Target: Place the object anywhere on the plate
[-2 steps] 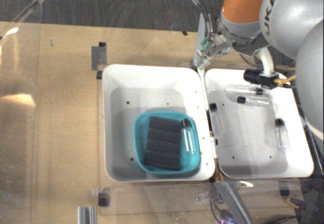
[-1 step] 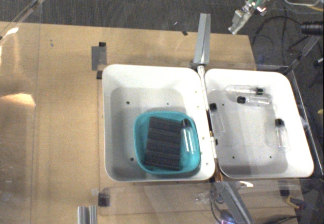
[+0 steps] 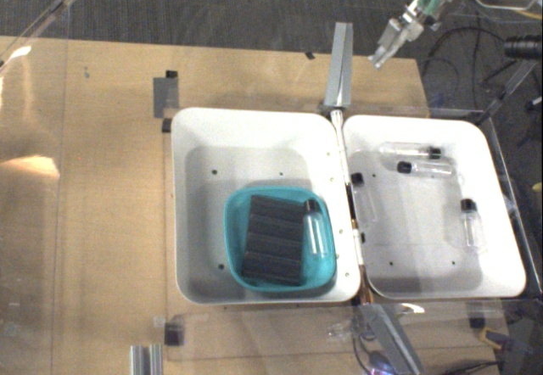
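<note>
Camera view looks down on a wooden bench [image 3: 85, 221] bearing 2 white bins side by side. A teal plate [image 3: 234, 237] sits in the left bin [image 3: 197, 170], toward its front right corner, and carries a dark ribbed block [image 3: 273, 239] with 1 clear vial [image 3: 316, 227] lying just beside the block's right edge, black cap toward the bin's far side. The right bin [image 3: 501, 271] holds 4 more clear vials with black caps: 2 [image 3: 417, 159] lie near its far edge, close together and roughly crosswise, 1 [image 3: 361, 197] lies along its left wall, and 1 [image 3: 470, 223] lies near its right wall. The gripper [image 3: 378, 59] hangs beyond the far edge of the right bin, near the upright grey post [image 3: 340, 66] between the bins, well apart from every vial; whether it is wide or narrow cannot be told at this size, and nothing is seen in it.
</note>
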### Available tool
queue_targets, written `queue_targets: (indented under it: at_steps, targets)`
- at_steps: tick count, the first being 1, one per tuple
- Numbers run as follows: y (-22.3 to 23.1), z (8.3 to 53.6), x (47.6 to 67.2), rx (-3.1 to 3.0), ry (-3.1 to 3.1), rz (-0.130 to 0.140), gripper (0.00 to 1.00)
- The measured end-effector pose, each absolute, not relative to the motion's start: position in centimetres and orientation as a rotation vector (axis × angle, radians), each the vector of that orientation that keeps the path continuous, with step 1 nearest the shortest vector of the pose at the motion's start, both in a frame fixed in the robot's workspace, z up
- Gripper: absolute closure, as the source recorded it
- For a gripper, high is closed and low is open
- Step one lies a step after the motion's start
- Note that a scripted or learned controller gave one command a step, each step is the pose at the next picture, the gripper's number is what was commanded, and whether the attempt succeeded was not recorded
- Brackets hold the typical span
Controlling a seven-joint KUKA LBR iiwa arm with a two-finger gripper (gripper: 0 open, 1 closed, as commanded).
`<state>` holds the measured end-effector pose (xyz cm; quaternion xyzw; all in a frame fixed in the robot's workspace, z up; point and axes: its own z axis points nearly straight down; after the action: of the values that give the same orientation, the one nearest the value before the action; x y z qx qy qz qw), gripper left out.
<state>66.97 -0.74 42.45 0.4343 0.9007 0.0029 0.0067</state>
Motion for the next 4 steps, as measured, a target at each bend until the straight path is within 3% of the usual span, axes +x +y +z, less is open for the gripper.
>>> queue_targets:
  at_steps: [1,2,3,4]
  targets:
    - [-9.8,43.9,60.0,1.107,2.924,0.005,0.00]
    - [-20.6,43.8,55.5,1.093,2.931,0.000,0.00]
    - [-20.6,43.8,48.8,1.195,2.891,0.001,0.00]
    - [-20.5,43.7,54.7,1.301,2.845,0.002,0.00]
